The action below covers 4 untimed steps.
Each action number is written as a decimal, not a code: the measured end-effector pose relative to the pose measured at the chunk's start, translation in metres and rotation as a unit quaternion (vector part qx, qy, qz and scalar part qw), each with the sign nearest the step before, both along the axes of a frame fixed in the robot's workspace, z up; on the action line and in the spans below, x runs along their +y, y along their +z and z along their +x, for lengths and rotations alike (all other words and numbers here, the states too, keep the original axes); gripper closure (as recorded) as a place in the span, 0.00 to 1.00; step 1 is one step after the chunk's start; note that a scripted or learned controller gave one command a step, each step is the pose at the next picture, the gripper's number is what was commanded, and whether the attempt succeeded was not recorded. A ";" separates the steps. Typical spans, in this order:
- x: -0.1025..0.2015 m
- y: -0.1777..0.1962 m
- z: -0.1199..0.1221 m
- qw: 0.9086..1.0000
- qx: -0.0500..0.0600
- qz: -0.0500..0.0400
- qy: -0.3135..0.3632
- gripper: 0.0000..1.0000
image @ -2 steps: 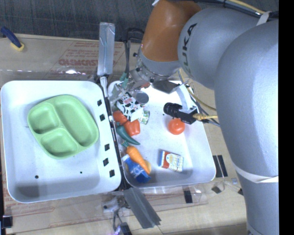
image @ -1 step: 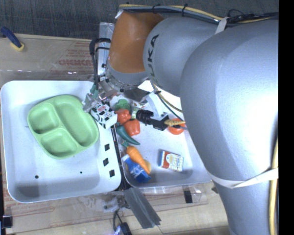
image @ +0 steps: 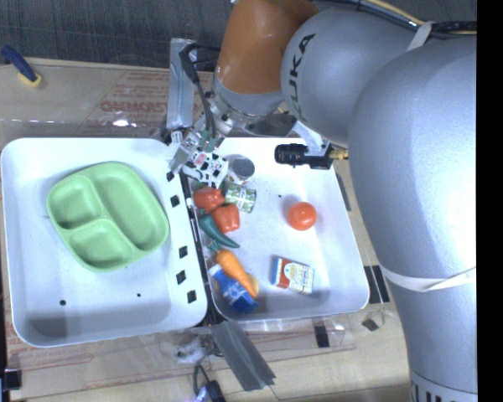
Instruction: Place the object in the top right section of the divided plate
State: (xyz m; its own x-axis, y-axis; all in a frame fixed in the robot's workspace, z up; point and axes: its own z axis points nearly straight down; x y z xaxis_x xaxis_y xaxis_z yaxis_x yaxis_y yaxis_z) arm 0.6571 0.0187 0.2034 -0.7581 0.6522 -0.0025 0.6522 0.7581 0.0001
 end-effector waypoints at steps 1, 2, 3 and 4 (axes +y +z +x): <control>0.044 -0.012 -0.017 0.952 0.002 0.000 0.307 1.00; 0.100 -0.065 -0.053 0.886 0.002 0.001 0.463 1.00; 0.059 -0.011 -0.060 0.916 0.000 0.000 0.401 1.00; 0.111 -0.017 -0.030 0.843 0.000 0.000 0.538 1.00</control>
